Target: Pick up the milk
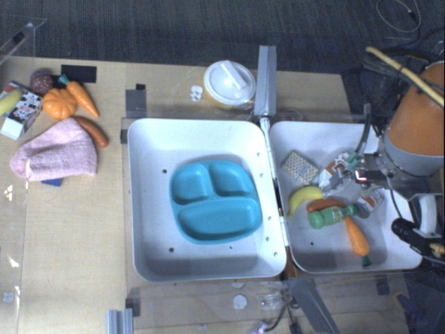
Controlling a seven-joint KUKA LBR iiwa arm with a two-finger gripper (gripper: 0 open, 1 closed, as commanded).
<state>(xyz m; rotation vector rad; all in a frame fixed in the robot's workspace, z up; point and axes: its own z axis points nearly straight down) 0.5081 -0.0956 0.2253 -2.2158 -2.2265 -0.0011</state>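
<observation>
Milk looks like the small grey patterned carton (299, 165) lying flat in the right-hand white bin (321, 250), just view-left of the end effector (352, 175), can't tell if that's clenched or released.

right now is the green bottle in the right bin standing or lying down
Lying down. The green bottle rests on its side on the right bin's floor, long axis roughly left to right, beside the carrot.
</observation>
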